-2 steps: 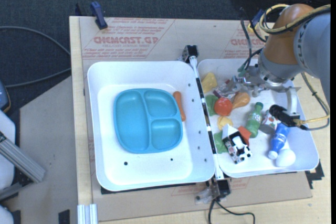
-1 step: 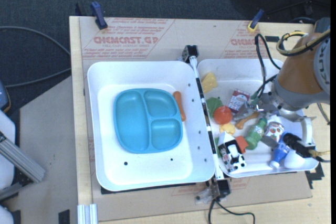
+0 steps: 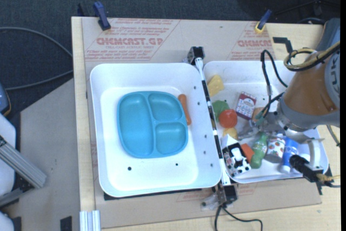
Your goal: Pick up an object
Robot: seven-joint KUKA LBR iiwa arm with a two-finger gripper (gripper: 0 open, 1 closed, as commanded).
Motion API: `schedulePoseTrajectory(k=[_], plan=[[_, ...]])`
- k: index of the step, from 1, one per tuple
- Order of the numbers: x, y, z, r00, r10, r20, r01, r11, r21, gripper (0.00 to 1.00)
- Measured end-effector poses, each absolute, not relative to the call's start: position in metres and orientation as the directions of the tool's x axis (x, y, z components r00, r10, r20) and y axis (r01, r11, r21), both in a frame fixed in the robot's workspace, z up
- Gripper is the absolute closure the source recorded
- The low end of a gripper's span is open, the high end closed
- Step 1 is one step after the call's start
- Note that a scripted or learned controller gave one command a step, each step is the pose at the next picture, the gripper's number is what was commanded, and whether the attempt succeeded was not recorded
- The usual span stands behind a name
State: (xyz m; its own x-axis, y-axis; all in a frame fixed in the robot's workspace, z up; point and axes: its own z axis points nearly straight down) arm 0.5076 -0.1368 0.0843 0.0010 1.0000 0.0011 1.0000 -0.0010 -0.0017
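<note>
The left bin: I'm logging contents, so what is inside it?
The left bin holds a blue divided plate, its three compartments bare, and an orange carrot-like piece touching the plate's right edge. Whatever lies beneath the plate is covered.

The grey arm with its orange band [image 3: 308, 94] is cut off by the right edge at three o'clock and covers the right white bin's [image 3: 238, 70] far side. Its end effector [image 3: 265, 124] is sunk among the cluttered toys, so the fingers cannot be made out. The small red-and-white carton [image 3: 246, 105] carries print too small to read. A green plastic bottle [image 3: 259, 150] lies partly under the wrist. At nine o'clock, a white object [image 3: 6, 170] is cropped by the left edge.
</note>
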Motion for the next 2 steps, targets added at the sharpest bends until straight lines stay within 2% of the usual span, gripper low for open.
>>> schedulePoseTrajectory(k=[1,2], plan=[[0.508,-0.137,0.094,0.002,1.000,0.001,1.000,-0.002,0.000,1.00],[0.507,-0.099,0.084,0.000,1.000,0.000,1.000,0.000,-0.001,1.00]])
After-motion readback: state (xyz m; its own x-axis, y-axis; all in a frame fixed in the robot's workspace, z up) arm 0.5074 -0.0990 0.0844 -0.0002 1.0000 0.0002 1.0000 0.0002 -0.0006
